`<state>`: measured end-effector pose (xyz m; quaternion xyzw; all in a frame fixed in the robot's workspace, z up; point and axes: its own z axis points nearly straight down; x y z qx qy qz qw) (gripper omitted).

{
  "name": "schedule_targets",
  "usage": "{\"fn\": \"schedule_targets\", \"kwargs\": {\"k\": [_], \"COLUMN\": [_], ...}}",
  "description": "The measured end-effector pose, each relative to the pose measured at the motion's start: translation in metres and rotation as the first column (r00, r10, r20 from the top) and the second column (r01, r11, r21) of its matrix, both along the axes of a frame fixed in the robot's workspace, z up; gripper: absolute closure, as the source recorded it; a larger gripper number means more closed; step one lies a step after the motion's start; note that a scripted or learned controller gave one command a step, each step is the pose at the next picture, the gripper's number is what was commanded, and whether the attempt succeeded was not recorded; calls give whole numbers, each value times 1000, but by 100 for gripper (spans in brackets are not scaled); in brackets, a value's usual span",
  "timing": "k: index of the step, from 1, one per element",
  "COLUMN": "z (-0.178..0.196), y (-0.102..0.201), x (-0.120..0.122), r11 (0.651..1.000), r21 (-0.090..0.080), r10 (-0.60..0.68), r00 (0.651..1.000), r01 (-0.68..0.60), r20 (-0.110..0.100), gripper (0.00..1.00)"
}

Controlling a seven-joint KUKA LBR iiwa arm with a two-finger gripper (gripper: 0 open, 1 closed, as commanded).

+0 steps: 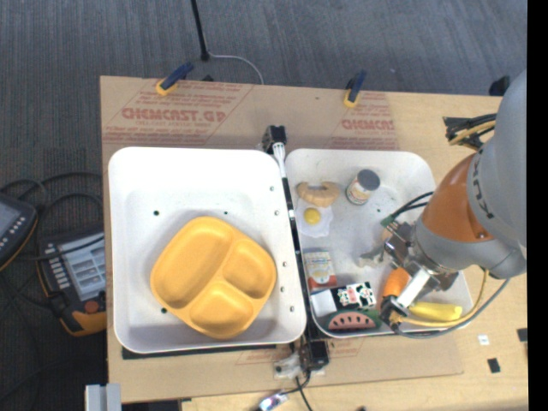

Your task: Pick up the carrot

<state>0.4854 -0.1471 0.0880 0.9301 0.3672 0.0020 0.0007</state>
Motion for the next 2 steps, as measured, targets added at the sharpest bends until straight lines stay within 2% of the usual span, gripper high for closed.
{"fn": "schedule_targets", "kwargs": {"k": [1,2], "z": [10,96], "y": [-1,80], "x": [1,-2], "r11": [1000,1000], "r21": [-2,1], "r10": [0,-14], "r00": [1000,1000], "r01": [0,14], "r20": [2,-7], "gripper": [100,100]}}
